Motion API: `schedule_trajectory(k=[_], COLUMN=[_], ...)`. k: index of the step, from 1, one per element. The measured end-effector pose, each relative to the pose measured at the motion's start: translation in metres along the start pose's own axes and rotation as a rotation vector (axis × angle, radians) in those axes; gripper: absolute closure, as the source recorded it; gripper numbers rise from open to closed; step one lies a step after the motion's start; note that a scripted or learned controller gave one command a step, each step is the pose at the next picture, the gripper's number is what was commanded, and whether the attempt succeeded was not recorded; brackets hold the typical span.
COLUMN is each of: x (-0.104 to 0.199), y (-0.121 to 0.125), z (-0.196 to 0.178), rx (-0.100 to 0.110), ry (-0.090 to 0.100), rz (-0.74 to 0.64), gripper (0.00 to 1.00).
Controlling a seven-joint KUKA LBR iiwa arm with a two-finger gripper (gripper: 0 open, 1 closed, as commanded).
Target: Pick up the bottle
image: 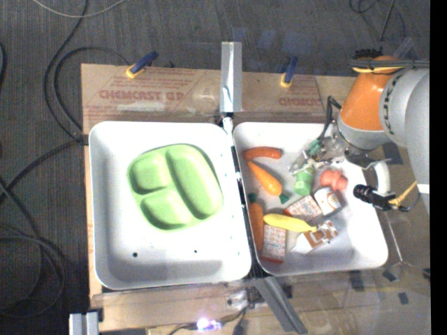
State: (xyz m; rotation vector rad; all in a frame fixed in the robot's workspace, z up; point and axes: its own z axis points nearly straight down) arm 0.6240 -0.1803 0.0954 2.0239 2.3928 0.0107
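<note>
In the right bin (380, 253), the gripper (316, 153) hangs low just above the small green bottle (303, 182), which lies near the bin's middle beside the carrot (266, 177), presumably lining up a grasp, though its jaw state cannot be told.

White bins: two are sitting side by side, left bin (105, 208), right bin (363, 250)
Green tray (174, 185): one is lying in the left bin
Blue clamps: two are gripping the desk's far edge (142, 64) (288, 70)
</note>
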Motion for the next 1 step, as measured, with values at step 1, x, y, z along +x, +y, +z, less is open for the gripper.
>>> schedule_trajectory(k=[1], x=[0.0453], y=[0.0235], z=[-0.0985], rx=[0.016], ry=[0.003], rz=[-0.233], gripper=[1.0])
